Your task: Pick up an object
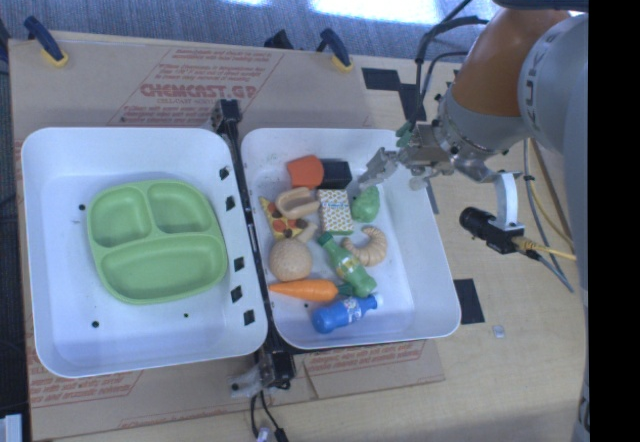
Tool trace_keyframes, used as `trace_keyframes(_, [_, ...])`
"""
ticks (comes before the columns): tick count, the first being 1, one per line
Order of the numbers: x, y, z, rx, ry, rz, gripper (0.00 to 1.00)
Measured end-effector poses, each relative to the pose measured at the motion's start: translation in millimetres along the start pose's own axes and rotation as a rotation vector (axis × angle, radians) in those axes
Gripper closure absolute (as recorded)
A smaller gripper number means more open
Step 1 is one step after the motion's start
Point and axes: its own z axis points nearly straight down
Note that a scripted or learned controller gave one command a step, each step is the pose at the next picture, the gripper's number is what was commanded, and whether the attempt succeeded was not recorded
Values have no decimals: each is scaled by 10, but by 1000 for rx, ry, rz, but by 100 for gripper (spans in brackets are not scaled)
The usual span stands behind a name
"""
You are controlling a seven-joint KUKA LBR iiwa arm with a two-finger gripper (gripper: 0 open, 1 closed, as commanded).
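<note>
My gripper (368, 186) reaches in from the right over the far right part of the right bin (432, 270). A small green toy piece (365, 204) sits right at its fingertips and looks pinched between them. Below it in the bin lie a croissant (373, 245), a green bottle (349, 268), a pale patterned box (335, 212), an orange-red block (305, 171), a black piece (336, 173), a bun (296, 200), a pizza slice (285, 227), a tan ball (290, 258), a carrot (303, 290) and a blue bottle (346, 313).
The left bin (45, 180) holds a green divided plate (155, 240). A black hinge strip (240, 230) runs between the two bins. Both bins rest on cardboard (190, 80) held by blue clamps (336, 47) at the bench's far edge.
</note>
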Motion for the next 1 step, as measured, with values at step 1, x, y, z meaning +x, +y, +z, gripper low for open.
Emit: trace_keyframes(1, [189,40,1387,-9,-3,-1,0])
